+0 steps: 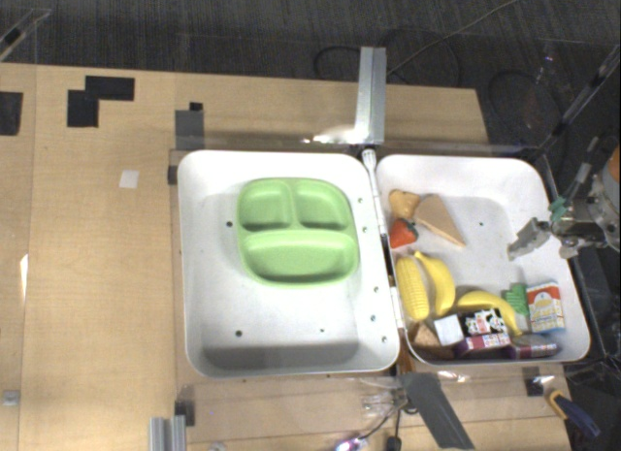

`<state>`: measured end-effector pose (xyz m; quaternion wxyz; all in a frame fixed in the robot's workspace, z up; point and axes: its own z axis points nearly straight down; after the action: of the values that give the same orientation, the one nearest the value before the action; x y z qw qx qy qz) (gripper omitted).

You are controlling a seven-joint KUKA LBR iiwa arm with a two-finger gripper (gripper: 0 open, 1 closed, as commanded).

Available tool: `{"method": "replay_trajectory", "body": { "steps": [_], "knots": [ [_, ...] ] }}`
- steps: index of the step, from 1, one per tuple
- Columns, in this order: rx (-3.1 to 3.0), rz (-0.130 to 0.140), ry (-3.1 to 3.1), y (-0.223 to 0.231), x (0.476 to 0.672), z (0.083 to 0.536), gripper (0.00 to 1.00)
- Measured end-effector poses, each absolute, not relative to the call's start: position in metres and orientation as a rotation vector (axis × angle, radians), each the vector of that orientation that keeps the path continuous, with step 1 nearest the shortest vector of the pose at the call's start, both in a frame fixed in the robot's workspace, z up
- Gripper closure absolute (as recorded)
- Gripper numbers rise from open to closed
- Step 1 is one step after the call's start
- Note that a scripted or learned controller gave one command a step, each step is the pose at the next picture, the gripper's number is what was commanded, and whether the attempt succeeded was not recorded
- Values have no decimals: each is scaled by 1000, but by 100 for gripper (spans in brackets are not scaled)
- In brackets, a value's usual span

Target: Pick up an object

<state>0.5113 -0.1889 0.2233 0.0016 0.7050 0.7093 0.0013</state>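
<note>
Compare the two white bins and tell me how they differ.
The left bin holds a single green divided plate; the right bin holds many small items, among them a banana, crowded along its left side and near edge. The gripper hangs over the right bin, not the left bin. Both are shallow, white and round-cornered.

Matt light wood on the bench (87, 274); smooth white plastic bins (209, 333); green plastic plate (295, 229), slightly glossy; brushed metal post (372, 95).

light wooden bench top (87, 274) with black square markings (97, 98) at upper left; dark grey carpet floor (194, 3) beyond; black cables (466, 22) trailing across it; upright metal post (372, 95) at the bench's rear.
</note>
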Motion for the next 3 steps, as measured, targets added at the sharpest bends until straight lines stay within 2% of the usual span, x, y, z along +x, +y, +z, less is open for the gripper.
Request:
{"method": "replay_trajectory", "body": {
  "steps": [1, 2, 3],
  "knots": [
    [1885, 9, 2502, -164, 490, 93, 0],
    [1831, 10, 2538, -164, 511, 91, 0],
    [1702, 5, 2632, -183, 550, 167, 0]
  ]
}}
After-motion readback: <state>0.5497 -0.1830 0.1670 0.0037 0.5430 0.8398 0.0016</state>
